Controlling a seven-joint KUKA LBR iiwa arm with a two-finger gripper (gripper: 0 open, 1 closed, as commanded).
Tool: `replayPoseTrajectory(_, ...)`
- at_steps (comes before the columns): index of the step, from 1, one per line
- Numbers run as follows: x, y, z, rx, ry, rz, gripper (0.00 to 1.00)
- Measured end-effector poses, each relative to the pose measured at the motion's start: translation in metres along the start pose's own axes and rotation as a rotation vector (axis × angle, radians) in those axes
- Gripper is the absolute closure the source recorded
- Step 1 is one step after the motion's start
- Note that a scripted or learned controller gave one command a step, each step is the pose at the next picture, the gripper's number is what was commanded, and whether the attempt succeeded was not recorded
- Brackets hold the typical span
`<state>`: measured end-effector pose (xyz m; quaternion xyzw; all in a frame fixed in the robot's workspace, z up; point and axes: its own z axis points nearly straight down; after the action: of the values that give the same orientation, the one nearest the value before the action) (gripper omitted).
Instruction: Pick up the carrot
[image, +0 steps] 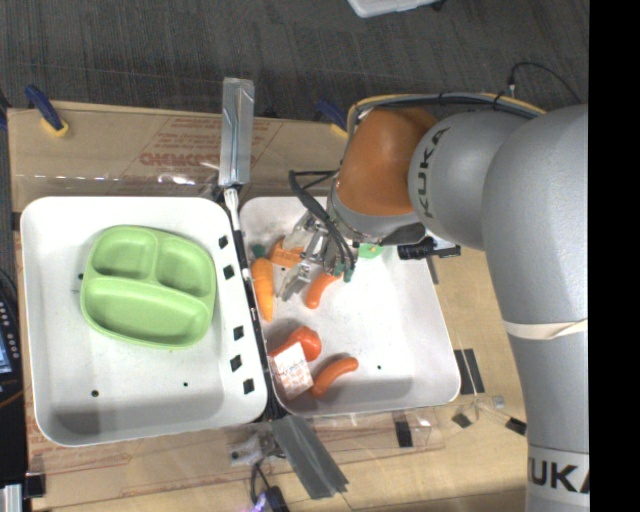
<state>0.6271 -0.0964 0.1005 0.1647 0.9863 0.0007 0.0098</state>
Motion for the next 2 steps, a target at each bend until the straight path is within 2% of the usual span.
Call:
replayPoseTrajectory(1,0.007,0.027,-0.094,0.006,0.015,0.201,0.00)
replayPoseTrajectory(2,-0.008,-0.004,-0.004,0.005,0.015,0.139,0.00)
